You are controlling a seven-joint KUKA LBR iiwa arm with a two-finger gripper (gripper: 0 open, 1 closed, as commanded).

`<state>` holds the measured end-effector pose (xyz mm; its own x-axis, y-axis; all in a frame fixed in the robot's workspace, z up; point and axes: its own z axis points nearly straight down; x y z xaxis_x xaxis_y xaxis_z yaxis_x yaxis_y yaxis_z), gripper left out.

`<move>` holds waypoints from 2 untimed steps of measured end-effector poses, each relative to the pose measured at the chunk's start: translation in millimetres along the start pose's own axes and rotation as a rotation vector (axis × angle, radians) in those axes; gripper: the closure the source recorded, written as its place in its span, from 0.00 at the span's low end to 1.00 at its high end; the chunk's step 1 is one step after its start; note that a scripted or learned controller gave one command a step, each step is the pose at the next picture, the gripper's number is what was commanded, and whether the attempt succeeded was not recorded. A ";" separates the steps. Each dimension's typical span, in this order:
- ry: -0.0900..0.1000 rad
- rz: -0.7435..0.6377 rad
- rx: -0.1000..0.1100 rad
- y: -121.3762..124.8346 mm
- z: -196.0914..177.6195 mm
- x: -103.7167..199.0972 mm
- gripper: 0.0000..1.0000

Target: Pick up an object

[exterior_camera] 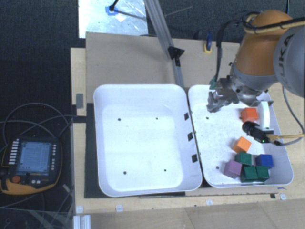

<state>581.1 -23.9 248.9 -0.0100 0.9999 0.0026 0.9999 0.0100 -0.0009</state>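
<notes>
My gripper [215, 102] hangs over the upper left part of the right bin [209, 142], above bare white floor, with nothing seen between its fingers. An orange-red block [249, 114] lies to its right. Lower in the same bin lie an orange block [242, 144], a purple block [233, 168], a blue block [264, 161] and green blocks [249, 171], clustered near the front right corner.
The left bin [105, 128] sits beside the right one, sharing a middle wall with black clips [190, 136]. A slanted metal pole [162, 27] crosses behind the bins. A teach pendant [31, 163] lies off the bench at the left.
</notes>
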 end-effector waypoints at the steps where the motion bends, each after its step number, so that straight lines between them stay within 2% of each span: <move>1: 0.001 -0.001 -0.002 -10.8 -5.2 51.9 1.00; 2: -0.001 0.000 -0.001 -24.9 -1.2 92.1 1.00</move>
